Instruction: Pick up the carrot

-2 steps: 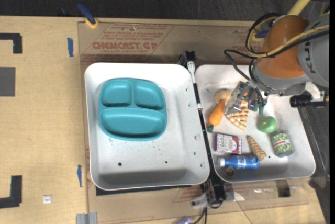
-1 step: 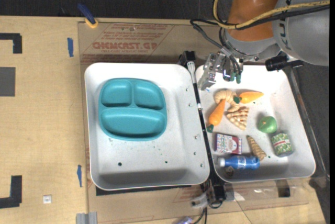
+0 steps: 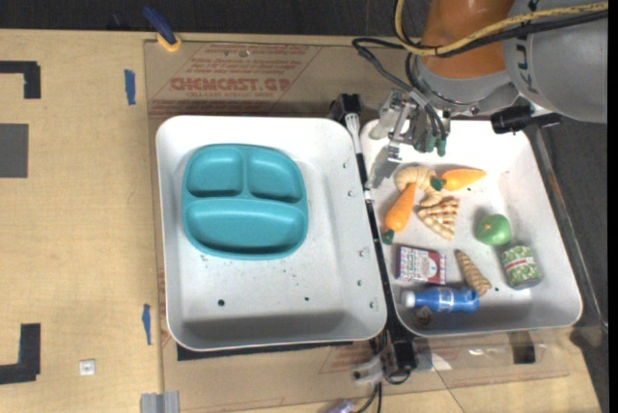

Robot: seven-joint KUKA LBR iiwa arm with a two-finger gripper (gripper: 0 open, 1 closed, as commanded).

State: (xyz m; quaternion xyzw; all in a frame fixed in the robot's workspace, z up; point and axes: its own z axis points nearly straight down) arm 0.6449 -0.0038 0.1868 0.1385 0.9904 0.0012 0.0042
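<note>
**A:** Carrot (image 3: 402, 206) hunting again? Start big, please.

**B:** The cardboard-covered bench (image 3: 77, 208) is taking up most of the view. The grey arm (image 3: 570, 25) is reaching in from the upper right, and its orange band (image 3: 473, 6) is bulging above the wrist, with yellow and black cables looping around it.

**A:** And the bins?

**B:** The left bin (image 3: 328, 286) is holding a teal divided plate (image 3: 245, 200). The right bin (image 3: 552, 208) is carrying all the small items.

**A:** Where is the gripper (image 3: 413, 133) sitting?

**B:** It is hanging over the upper left corner of the right bin, just above the pile. Whether it is open or closed, I cannot tell; its parts are blurring together, and nothing is showing as held.

**A:** What is lying in that bin?

**B:** A blue bottle (image 3: 443, 299) is lying on its side along the near edge. A red and white packet (image 3: 418, 263) is sitting just above it, with a tan cone (image 3: 473, 272) beside it. A green jar (image 3: 519, 265) is standing to the right, and a green round fruit (image 3: 492, 229) is resting just above that. A ridged tan piece (image 3: 439, 214) is lying in the middle, with an orange vegetable (image 3: 461, 178) above it.

**A:** And the task item?

**B:** It is lying tilted near the bin's left wall, green end pointing down and left, with its upper end touching a pale lumpy piece (image 3: 412, 176). It is resting just below the gripper, apart from it.
</note>
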